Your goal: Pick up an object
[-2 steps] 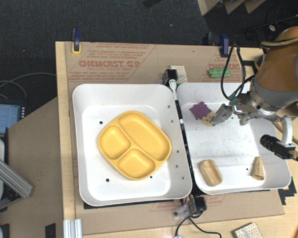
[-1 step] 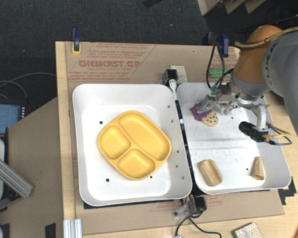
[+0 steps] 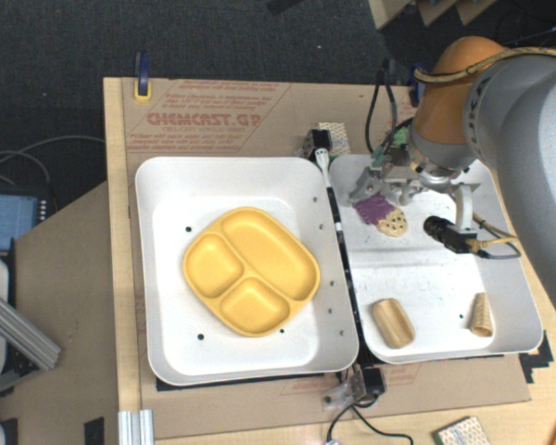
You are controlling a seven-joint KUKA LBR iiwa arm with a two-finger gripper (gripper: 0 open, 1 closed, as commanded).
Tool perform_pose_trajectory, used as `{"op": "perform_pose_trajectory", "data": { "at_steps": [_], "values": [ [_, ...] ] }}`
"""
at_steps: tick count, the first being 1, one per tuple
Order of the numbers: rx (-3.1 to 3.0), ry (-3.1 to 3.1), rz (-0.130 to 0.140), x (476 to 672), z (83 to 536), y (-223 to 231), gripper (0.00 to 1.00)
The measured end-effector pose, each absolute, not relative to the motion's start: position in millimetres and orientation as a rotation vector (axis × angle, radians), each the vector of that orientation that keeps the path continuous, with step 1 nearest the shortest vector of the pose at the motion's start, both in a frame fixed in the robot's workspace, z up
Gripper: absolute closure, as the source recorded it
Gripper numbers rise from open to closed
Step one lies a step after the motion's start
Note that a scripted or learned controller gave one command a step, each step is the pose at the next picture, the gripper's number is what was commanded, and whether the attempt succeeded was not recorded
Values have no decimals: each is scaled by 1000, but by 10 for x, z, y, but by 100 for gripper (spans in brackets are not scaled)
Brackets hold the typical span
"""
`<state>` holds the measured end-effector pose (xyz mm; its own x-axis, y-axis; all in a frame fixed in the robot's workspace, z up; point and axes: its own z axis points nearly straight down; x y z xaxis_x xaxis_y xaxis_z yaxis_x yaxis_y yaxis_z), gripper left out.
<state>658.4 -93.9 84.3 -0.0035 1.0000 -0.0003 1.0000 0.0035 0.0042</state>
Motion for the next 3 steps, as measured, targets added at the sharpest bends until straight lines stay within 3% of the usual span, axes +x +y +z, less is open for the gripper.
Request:
{"op": "perform_pose_trajectory", "data": {
  "at_steps": [1,2,3],
  "values": [
    [2228,2223,-5,6048,845,-1056,0],
    [2214,2220,6,6614,854,-1103,0],
    [2212,2215,14,6629,1015,-1102,100]
  ]
}}
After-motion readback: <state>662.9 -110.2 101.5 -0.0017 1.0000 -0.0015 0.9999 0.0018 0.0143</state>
